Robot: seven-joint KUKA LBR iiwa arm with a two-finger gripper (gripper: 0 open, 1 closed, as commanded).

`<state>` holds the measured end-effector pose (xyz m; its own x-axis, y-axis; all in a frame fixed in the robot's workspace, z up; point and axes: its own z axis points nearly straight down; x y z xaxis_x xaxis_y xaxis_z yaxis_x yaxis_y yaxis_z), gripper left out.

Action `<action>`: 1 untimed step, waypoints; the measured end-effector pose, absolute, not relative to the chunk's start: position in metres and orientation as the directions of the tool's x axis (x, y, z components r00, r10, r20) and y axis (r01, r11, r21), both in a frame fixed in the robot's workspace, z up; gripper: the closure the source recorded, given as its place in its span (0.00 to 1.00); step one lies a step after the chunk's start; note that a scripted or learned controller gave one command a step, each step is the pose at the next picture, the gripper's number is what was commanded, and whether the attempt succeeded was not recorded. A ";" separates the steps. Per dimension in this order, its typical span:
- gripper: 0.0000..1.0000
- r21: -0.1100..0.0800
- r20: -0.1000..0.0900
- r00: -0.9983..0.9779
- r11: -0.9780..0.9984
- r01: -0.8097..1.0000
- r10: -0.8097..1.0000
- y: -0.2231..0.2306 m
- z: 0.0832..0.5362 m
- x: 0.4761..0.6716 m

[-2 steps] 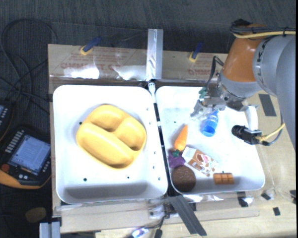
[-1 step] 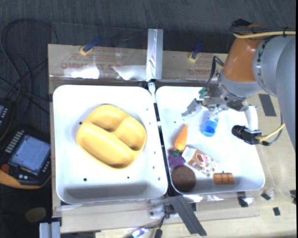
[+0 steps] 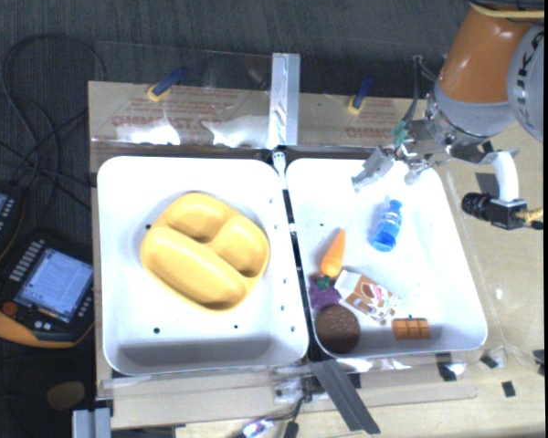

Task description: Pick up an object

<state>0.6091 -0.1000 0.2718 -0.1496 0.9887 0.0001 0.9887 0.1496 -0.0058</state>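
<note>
camera view: tool (image 3: 390, 163) spread open, holding nothing, blue bottle (image 3: 386, 224) just below.

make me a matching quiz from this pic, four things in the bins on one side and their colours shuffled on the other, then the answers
Things:
1. bottle
2. carrot
3. big loaf-shaped toy
4. round cookie

Colours:
A. dark brown
B. yellow
C. blue
D. orange

Pairs: 1-C, 2-D, 3-B, 4-A

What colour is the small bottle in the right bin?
Blue, seen in the camera view: small plastic bottle.
</note>
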 end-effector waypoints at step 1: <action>0.00 -0.008 0.001 -0.191 0.191 0.982 0.982 -0.127 0.133 0.608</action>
<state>0.6084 -0.1269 0.1335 -0.1913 0.9815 0.0010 0.9815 0.1913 -0.0080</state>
